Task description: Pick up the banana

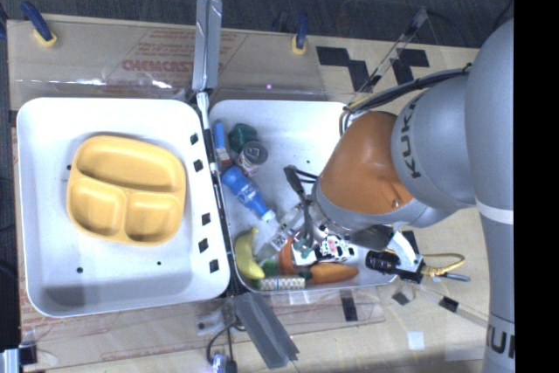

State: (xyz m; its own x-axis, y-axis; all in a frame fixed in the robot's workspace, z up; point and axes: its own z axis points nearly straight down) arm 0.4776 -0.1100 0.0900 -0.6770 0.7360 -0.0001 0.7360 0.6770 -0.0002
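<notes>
Yellow marks our target: the banana lies curved in the near-left corner of the right bin, against the wall that divides it from the left bin. We take that banana as our landmark. Just to its right, low over the clutter, we see the gripper at the end of the grey arm, whose orange band bulks above it. How the claw stands we cannot tell, since the wrist and cabling hide it. We see nothing of the banana between the claw's parts, and the fruit looks to be resting on the bin floor, so we judge the pickup not yet done: the approach appears close, but the grasp and the lift remain. As for what the bins hold, a blue bottle lies up from the banana, and farther up again sit a small can and a dark green thing we cannot name. An orange carrot-like piece lies to the right of the banana along the near wall, beyond the gripper. Well to the left of the banana, across the divider, the left bin holds a yellow compartment tray, which looks bare.
</notes>
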